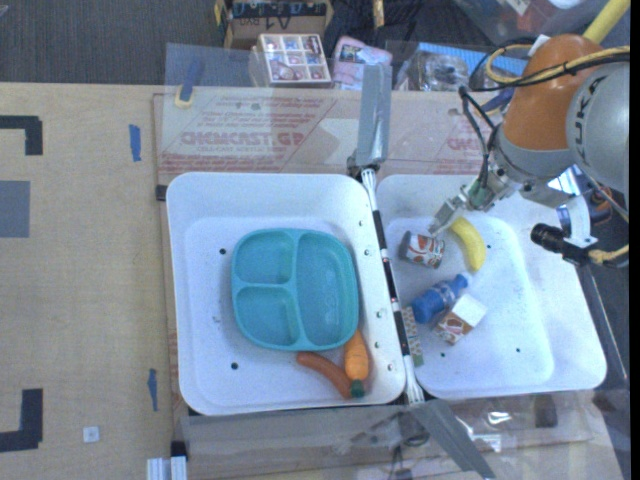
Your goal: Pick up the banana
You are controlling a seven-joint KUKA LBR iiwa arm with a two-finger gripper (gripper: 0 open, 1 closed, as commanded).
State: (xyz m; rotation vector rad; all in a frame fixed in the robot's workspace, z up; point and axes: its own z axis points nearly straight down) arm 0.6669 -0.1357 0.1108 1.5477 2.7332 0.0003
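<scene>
**Banana lies in my right bin, claw poised beside it**

The banana (470, 242) lies in the right bin (560, 358), near its upper middle, curving from top left down to lower right on the white floor. It is free; nothing grips it. My claw (447, 213) hangs just to its upper left, pointing down and leftward, and whether its fingers are spread or closed I cannot tell at this slant. Just left of the banana, right below my claw tip, a small can with a red and white label (424, 249) lies on its side. Lower down sit a blue bottle (438, 299) and, touching it at the right, a small white and brown carton (460, 319).

My grey arm with its orange band (562, 72) comes in from the right, above the bin's far corner.

In the left bin (200, 208) a teal divided plate (295, 289) rests in the middle, with a carrot (357, 359) and a sausage (325, 370) at its lower right edge. Both bins stand side by side on the table (80, 268).
</scene>
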